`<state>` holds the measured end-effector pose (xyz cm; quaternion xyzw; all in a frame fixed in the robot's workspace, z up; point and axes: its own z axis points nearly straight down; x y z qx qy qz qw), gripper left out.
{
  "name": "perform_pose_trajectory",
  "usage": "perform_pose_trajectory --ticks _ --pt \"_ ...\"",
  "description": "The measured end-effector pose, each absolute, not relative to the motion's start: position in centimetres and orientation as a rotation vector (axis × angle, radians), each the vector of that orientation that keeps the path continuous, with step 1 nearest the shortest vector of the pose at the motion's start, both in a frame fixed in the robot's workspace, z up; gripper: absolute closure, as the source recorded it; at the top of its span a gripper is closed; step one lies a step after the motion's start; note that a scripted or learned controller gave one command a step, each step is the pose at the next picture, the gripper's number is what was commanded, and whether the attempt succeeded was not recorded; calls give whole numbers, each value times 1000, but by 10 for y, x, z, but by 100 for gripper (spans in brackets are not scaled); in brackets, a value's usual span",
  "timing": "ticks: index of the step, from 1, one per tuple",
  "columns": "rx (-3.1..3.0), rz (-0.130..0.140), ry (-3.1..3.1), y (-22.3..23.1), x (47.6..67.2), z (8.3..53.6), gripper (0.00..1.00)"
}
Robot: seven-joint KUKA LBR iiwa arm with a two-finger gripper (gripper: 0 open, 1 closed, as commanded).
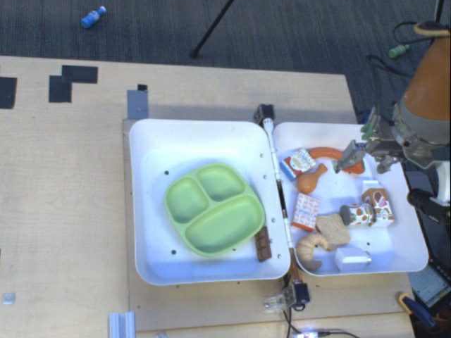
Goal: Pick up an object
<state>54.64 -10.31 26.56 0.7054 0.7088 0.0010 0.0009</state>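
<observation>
Your pincer (366,159) hangs over the far part of the right bin (417,248), fingers spread apart, nothing between them. Just beneath lies an orange sausage-shaped toy (325,152), with a small carton (299,163) and a drumstick (310,179) beside it. Nearer you: a croissant (311,245), a bread slice (332,229). The left bin (141,210) holds a green divided plate (214,208) and a brown bar (262,245) touching its edge.
</observation>
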Motion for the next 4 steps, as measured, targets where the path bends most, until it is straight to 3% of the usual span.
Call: perform_pose_trajectory --ticks 1,2,3,4 --pt "2217 1 2226 -80 568 187 0" --pt "2215 7 2221 -92 589 86 0" --pt "2211 13 2220 -91 591 98 100" --pt "2216 5 2220 -108 577 189 100"
